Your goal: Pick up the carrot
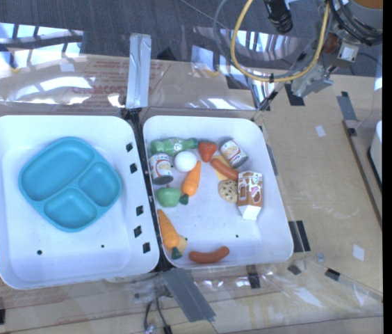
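My pincer (pixel 319 81) state unreadable, parked off-bin; carrot (pixel 192 177) sits below-left of it in right bin (pixel 274 207).

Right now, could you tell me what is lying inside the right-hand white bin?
The right bin holds toy food: two carrots, a white egg, a sausage, a cookie, a small carton, two cans and green vegetables. Anything beneath them is hidden.
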Controlling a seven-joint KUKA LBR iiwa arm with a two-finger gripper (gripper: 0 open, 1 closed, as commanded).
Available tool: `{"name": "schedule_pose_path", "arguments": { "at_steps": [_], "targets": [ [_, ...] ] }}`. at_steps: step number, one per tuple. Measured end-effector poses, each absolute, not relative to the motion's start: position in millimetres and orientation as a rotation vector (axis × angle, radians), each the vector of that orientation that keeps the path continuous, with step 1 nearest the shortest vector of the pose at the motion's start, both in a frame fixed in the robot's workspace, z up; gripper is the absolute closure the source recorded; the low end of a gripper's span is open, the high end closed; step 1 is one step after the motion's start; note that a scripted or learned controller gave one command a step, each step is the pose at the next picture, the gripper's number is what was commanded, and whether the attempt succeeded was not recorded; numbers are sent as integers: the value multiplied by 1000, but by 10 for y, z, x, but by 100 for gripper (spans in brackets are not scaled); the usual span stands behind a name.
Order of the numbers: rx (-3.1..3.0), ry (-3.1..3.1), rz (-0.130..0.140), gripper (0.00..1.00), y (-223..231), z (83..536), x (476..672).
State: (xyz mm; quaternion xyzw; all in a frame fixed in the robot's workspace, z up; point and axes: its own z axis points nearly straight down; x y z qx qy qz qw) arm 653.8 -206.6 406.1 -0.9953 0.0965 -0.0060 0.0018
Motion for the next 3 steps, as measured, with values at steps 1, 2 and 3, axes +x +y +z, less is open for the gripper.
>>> {"name": "schedule_pose_path", "arguments": {
  "at_steps": [1, 2, 3],
  "targets": [
    [-3119, 308, 7, 100, -2093, 3037, 5710],
    [-3123, 316, -16, 100, -2073, 4203, 5902],
    [-3111, 394, 22, 100, -2076, 2154, 5895]
  ]
}}
